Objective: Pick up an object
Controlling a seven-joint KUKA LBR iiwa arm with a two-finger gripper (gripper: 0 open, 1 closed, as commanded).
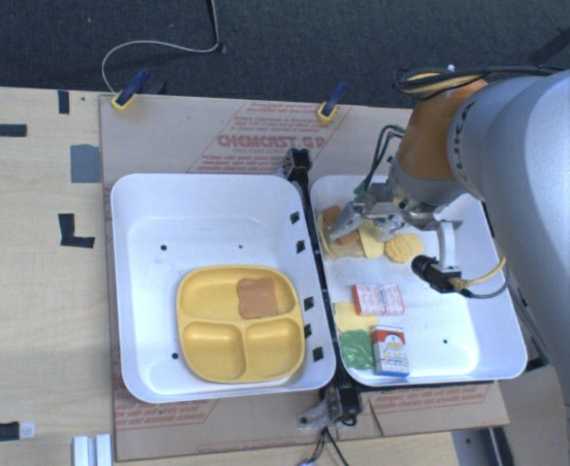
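My gripper [370,212] is low over the far left part of the right bin [479,352]. Directly under and beside it lie a brown bread-like piece [337,223] and a pale yellow wedge [370,245]. A round yellow ridged piece [402,249] rests just to the right of them. Nearer the front are a pink and red packet [378,299], a yellow block [349,315], a green piece [355,349] and a red and white carton [392,350]. The gripper body hides whatever is between its tips.
The left bin [149,221] holds a yellow divided tray [207,343] with a brown slice [257,299] in its far compartment. A black divider clip [297,166] sits between the bins. The grey arm [527,163] covers the right bin's far right side.
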